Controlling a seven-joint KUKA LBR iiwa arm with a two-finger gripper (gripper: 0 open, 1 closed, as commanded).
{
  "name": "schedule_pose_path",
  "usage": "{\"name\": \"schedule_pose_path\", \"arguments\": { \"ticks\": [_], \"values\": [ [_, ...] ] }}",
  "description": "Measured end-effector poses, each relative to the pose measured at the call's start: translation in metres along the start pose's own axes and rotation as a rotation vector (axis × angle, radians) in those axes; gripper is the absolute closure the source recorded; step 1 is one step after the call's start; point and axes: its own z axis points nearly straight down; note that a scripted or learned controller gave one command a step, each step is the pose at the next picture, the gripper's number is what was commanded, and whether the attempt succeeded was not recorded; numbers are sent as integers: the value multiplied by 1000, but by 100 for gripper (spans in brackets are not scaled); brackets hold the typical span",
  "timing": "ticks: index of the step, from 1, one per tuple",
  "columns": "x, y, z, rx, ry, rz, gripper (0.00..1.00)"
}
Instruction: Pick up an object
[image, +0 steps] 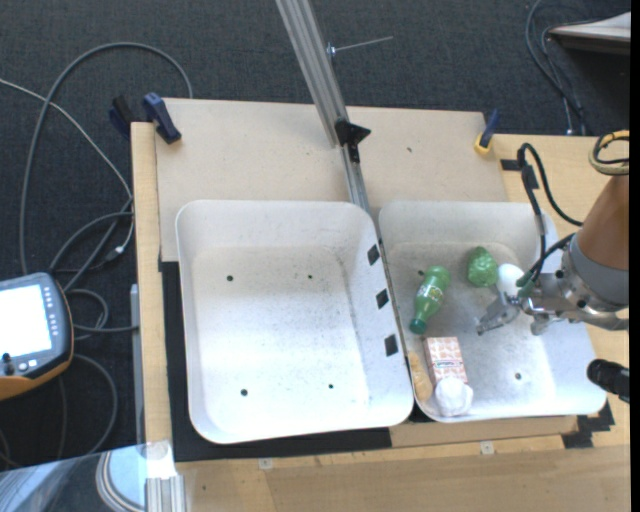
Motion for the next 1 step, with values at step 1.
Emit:
{"name": "schedule_pose_path", "arguments": {
  "ticks": [1],
  "values": [
    [0,0,63,1,0,1,0]
  ]
}}
